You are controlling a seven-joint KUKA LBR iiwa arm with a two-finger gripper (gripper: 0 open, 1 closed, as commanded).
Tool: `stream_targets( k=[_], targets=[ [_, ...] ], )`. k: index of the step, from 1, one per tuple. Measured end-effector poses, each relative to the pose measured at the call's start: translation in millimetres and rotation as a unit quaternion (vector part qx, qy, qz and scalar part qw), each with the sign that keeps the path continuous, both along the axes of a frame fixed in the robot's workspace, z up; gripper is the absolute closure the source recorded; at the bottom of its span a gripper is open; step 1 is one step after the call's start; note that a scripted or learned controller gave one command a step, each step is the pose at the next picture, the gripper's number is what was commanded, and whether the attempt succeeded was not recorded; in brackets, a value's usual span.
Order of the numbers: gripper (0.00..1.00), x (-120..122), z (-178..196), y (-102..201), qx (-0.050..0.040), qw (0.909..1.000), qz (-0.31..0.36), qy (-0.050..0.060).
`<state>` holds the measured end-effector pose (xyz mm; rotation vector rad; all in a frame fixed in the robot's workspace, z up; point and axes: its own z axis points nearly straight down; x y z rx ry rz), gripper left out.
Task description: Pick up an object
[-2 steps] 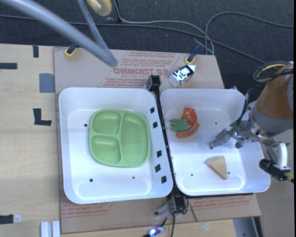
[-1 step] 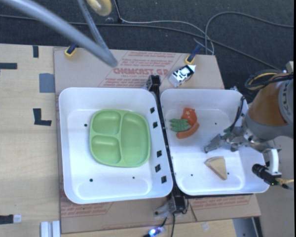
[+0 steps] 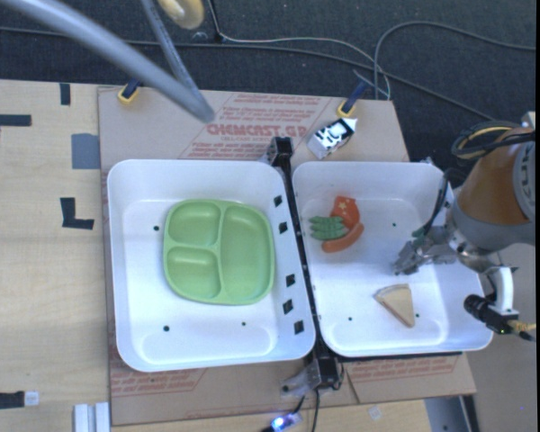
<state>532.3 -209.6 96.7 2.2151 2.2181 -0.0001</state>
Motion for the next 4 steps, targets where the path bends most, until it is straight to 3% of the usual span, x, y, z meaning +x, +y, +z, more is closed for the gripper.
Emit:
stream_targets(
  k=[2,3,4],
  targets=[
    [1.0,9,89,11,0.0022,1.0,0.001,0.001],
    [1.0,9,114,11,0.0025,1.0,0.0,0.002],
    [1.0,15,109,59,0.0029,1.0,0.002,0.003]
  ],
)
